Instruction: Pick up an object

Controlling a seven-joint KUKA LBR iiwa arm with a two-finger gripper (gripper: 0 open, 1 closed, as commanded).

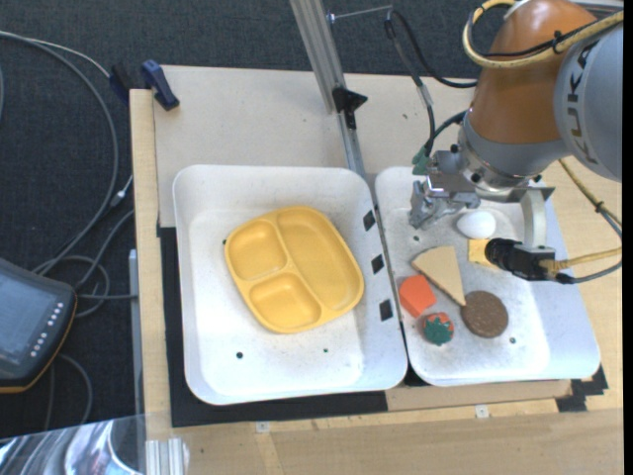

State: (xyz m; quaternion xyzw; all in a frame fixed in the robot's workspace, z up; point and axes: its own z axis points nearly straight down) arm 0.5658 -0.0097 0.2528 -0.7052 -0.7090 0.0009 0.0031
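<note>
Toys lay bunched in the right bin (pixel 554 359): wedge (pixel 442 270), orange block (pixel 416 293), brown disc (pixel 485 315), white egg (pixel 477 225). Beside the egg hung the gripper (pixel 427 206), probably lining up a grab; jaw spread unclear.

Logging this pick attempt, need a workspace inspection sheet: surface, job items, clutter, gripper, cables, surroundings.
Surface: bench bears left bin and right bin.
Job's things: right bin holds white egg, tan wedge, orange block, green-red piece, brown disc.
Clutter: yellow divided tray in left bin; blue clip at bench corner.
Grippers: gripper low over right bin's far end, nothing seen held.
Cables: black leads on floor.
Surroundings: pendant at left.
</note>
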